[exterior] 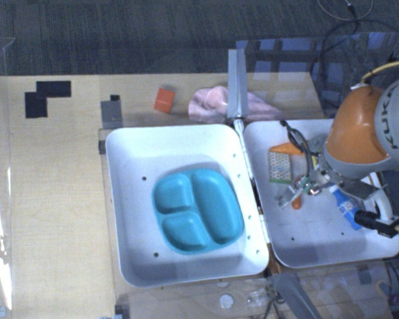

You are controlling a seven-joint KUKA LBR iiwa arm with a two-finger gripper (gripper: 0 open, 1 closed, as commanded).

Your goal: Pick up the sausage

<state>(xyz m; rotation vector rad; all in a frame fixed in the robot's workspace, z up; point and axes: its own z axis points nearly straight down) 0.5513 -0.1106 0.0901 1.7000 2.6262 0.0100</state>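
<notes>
My gripper (pixel 305 186) hangs low over the middle of the right bin (pixel 328 248), under the orange wrist band. A small orange-brown piece that looks like the sausage (pixel 296 202) lies on the bin floor just below and left of the gripper tip. It is close to the tip, and I cannot tell whether they touch. The arm hides the bin's right part.
The right bin also holds an orange piece (pixel 285 149), a green-edged mesh item (pixel 278 167) and a blue item (pixel 346 208). A blue divided plate (pixel 197 210) sits in the left bin (pixel 130 194). An orange block (pixel 164 100) and a pink cloth (pixel 209 103) lie behind the bins.
</notes>
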